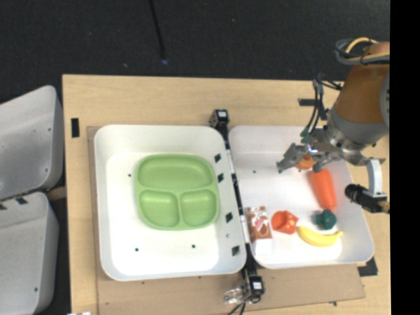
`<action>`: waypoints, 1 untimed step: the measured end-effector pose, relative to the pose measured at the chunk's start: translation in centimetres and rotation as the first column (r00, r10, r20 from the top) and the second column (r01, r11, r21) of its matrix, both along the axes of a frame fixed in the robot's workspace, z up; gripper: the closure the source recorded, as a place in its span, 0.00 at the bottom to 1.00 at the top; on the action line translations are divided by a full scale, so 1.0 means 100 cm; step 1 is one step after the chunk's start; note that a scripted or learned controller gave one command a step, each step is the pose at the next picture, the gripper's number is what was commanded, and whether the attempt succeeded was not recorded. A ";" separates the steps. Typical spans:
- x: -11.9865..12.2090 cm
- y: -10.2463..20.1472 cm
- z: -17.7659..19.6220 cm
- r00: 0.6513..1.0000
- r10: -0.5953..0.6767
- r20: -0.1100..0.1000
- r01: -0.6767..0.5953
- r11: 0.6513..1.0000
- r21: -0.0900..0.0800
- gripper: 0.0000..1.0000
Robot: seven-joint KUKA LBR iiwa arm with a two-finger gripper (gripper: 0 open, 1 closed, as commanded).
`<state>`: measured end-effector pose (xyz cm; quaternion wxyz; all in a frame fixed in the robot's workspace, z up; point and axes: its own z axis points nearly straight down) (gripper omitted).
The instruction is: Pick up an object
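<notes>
My gripper (298, 158) hangs over the upper middle of the right bin (262, 146), beneath the orange-banded wrist. An orange carrot (324, 189) lies just right of and below it, its upper end right at the gripper's tip; whether they touch is unclear. Near the bin's front lie a red pepper-like piece (283, 221), a yellow banana (319, 236), a dark green round object (326, 220) on the banana's upper side, and a small red-brown packet (260, 223) by the left wall.
The left bin (118, 254) holds a green divided plate (177, 191) in its middle. A ridge with black clips (231, 189) separates the two bins. The arm's grey body (357, 110) covers the right bin's far right corner.
</notes>
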<state>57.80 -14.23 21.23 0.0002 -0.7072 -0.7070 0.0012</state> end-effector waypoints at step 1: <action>-0.002 -0.008 -0.044 1.000 -0.001 -0.001 0.001 1.000 0.000 0.00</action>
